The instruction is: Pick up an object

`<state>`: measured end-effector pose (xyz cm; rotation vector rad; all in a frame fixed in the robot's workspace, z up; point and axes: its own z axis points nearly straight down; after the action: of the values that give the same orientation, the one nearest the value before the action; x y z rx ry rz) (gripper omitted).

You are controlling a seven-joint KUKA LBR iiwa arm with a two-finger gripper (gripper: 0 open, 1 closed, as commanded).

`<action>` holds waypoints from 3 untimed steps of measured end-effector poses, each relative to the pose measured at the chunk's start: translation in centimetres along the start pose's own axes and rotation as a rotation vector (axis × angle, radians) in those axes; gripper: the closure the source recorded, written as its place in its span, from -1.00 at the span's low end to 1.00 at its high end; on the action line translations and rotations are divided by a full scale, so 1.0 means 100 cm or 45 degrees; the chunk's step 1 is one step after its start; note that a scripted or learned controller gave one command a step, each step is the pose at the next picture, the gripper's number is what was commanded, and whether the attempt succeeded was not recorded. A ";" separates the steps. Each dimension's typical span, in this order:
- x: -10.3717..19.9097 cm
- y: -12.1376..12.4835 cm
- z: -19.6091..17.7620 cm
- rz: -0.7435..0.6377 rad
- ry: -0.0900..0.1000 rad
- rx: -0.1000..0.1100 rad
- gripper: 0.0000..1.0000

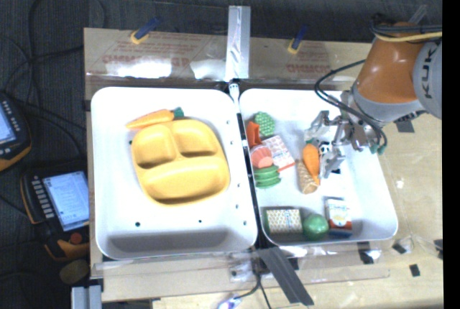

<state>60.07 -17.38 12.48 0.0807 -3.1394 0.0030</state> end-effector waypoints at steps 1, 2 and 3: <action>0.009 0.033 0.035 0.150 -0.014 0.002 -1.00; 0.007 0.034 0.025 0.148 -0.017 0.007 1.00; 0.031 0.102 -0.100 0.436 -0.002 -0.001 1.00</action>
<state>56.42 -7.37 22.47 -0.4558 -3.1091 0.0014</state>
